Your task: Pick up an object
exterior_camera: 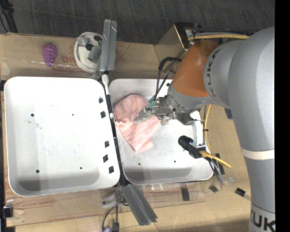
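Camera view: a fixed overhead look, at a slant, on a table [29, 64] carrying two shallow white bins side by side.

Arm: the grey KUKA arm [241, 81] with its orange band reaches in from the right and bends down over the right bin, a posture that puts its wrist directly above the only item lying there.

Left bin: the left bin [53, 134] sits flush against its neighbour, so a lifted item would have a short trip across the shared divider.

Right bin: the right bin [174, 166] holds the task's thing in its upper left part, close to the divider.

Pink cloth: a crumpled pink cloth [133, 117], bunched into a rounded mound at the top and trailing a flatter fold toward the bin's middle; soft and loose, it likely offers a pinch almost anywhere along a raised wrinkle.

Gripper: the gripper [152, 111] is down at the cloth's right edge, touching or just above the fabric; whether it is spread or pressed together cannot be told, nor whether any cloth is caught.

Stage, as a judgement: the grasp attempt is at the cloth itself, with no lift yet evident.

Cable coil: a white cable coil [87, 50] rests on the table behind the bins.

Purple object: a small purple object [50, 53] lies near the table's far left corner, well apart from the work.
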You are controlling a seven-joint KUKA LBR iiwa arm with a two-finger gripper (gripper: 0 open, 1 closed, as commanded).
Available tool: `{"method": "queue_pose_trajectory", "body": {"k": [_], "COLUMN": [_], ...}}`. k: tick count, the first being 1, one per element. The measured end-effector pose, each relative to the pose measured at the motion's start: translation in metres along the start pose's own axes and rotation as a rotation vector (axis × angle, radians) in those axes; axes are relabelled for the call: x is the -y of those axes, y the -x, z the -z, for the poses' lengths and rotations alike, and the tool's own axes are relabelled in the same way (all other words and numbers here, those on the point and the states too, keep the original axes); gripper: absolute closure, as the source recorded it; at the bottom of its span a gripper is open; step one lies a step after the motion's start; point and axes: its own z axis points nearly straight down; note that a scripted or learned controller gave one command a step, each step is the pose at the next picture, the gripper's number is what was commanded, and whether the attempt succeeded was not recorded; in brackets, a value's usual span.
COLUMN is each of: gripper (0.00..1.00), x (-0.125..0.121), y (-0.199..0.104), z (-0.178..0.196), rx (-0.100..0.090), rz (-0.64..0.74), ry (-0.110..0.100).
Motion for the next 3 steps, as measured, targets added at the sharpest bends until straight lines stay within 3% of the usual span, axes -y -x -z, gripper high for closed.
{"method": "queue_pose_trajectory", "body": {"k": [1, 2, 3], "gripper": [0.0, 0.0, 0.0], "x": [-0.043, -0.028, -0.062], "y": [-0.006, 0.022, 0.057], "z": [-0.054, -0.053, -0.052], "rx": [0.0, -0.001, 0.0], "rz": [0.108, 0.149, 0.177], "ry": [0.006, 0.005, 0.007]}}
